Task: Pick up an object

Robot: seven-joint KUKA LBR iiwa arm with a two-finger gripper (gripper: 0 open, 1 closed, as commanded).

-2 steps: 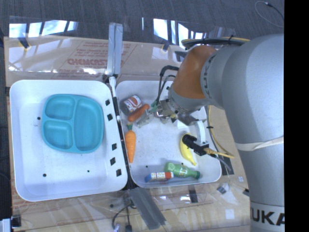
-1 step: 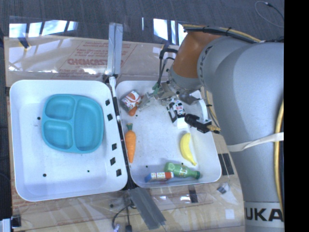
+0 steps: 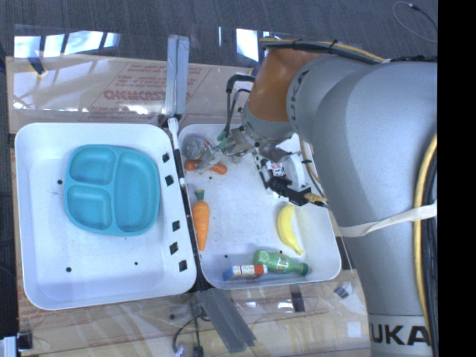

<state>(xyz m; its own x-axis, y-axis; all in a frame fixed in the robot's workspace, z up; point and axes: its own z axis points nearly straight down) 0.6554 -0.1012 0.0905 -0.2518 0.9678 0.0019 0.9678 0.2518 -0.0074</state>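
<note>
My gripper [image 3: 217, 146] is low in the far left corner of the right bin [image 3: 320, 233], below the orange wrist band. Right at it lie a small greyish object [image 3: 195, 149] and a small orange piece [image 3: 216, 168]; I cannot tell whether either is held. A carrot [image 3: 201, 222] lies along the bin's left wall. Towards the right side lies a yellow banana [image 3: 288, 230]. A green bottle [image 3: 281, 262] and a red and white tube [image 3: 244, 271] rest at the near edge.
The left bin [image 3: 37, 266] holds a blue divided plate [image 3: 113, 188]. The arm's grey body [image 3: 364, 147] covers the right bin's far right corner. Black clips [image 3: 177, 225] run along the divide between the bins.
</note>
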